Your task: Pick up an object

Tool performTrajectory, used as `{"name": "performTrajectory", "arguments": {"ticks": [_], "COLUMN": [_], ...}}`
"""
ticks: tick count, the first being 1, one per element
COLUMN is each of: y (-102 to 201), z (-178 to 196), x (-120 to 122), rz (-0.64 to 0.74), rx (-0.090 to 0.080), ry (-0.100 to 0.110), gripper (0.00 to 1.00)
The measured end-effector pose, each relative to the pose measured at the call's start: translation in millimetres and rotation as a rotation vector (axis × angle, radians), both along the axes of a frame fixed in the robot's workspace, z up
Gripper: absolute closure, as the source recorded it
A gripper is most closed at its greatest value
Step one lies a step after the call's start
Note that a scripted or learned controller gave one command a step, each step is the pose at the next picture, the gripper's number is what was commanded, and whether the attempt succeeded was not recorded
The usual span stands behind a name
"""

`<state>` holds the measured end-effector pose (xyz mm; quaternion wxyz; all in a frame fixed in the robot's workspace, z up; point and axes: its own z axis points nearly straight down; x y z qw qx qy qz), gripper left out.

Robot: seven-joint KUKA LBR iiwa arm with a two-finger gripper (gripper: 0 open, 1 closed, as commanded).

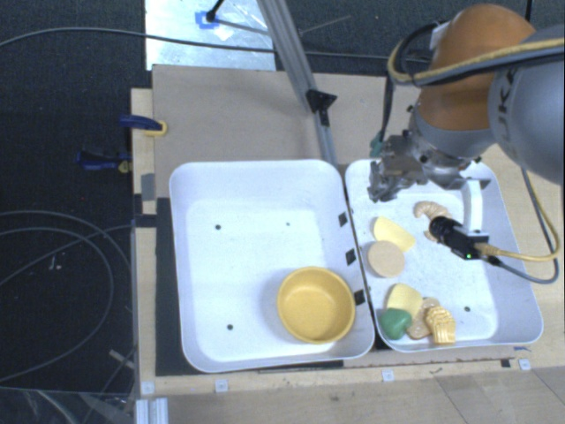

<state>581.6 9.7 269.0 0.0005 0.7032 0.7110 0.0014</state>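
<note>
Nearest the camera, a green piece (395, 323) and a golden toy (440, 322) lie at the right bin's (521, 316) front edge, a yellow block (405, 298) touching them. Whether the gripper (385, 180) is wide or narrow, I cannot tell. At its 6 o'clock lie a yellow wedge (392, 233) and tan disc (386, 259); at 4 o'clock, a tan curl (431, 209). A yellow bowl (315, 304) sits in the left bin (203, 237), at 7 o'clock. No writing reads.

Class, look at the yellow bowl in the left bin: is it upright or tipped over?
Upright: the yellow bowl shows its open mouth and inner hollow facing up.
</note>
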Motion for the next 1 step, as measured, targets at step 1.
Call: {"name": "performTrajectory", "arguments": {"ticks": [1], "y": [38.7], "z": [-3.5], "x": [20.2], "rz": [-0.001], "rx": [0.0], "ry": [0.0], "gripper": [1.0]}}
